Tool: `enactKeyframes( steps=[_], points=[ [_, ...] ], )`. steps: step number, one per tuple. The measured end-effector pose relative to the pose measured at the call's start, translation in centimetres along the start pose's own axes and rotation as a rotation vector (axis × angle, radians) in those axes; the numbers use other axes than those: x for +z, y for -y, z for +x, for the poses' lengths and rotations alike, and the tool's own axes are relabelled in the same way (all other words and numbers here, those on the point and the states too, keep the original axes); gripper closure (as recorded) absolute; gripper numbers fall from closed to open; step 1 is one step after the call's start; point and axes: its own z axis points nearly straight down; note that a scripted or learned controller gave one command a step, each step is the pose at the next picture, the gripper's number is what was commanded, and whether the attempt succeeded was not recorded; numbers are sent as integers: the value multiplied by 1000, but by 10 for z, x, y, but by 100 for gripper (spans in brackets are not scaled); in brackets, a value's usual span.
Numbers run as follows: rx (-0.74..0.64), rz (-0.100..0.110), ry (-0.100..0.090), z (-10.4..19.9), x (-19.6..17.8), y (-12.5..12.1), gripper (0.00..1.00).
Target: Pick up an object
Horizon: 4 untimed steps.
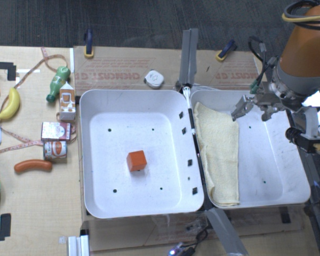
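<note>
Well left of jaws (254,110), cube (137,160)

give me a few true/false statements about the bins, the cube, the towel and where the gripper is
1. The orange cube lies in the left bin. True.
2. The folded towel lies in the same bin as the cube. False: it lies in the right bin, along that bin's left side.
3. The gripper hangs over the right bin's upper part, beside the towel's top corner. True.
4. The gripper holds the cube between its fingers. False: the cube sits alone on the left bin's floor, far from the gripper.
5. A banana lies inside the left bin. False: it lies on the bench left of the bins.
</note>
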Motion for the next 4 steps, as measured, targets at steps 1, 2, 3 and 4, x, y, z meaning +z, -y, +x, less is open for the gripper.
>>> enactKeyframes(
  steps=[1,2,3,4],
  points=[
    [228,-2,1,-54,-39,29,0],
    [803,1,1,-78,-75,30,0],
    [1081,2,2,3,-73,26,0],
    [981,3,1,-76,-44,40,0]
  ],
)
